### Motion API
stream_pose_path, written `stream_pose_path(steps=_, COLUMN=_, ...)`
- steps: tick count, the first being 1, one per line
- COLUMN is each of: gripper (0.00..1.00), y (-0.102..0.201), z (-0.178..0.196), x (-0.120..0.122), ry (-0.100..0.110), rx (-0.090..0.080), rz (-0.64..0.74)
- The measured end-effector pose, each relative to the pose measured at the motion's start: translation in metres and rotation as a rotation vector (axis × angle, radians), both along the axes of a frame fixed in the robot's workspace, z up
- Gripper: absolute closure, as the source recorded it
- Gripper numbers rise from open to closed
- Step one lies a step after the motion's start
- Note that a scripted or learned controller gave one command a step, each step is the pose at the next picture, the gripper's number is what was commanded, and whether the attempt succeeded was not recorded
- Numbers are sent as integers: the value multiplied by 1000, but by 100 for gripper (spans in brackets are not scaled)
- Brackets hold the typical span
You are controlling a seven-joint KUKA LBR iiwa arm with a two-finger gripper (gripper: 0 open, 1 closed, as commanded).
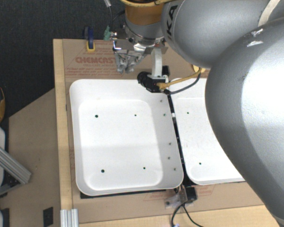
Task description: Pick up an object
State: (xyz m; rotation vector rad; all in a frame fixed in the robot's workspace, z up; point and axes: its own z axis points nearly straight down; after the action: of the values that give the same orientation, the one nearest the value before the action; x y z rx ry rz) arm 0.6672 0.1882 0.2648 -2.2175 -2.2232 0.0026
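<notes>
The gripper point(124, 64) hung raised above the far edge of the left bin point(85, 141), its clenched-or-released state impossible to tell, and no object for picking could be made out in the left bin or right bin point(199, 141).
</notes>
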Motion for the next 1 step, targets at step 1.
stream_pose_path(steps=1, gripper=100, y=-19, z=45, x=0, ry=-9, rx=1, rz=-4)
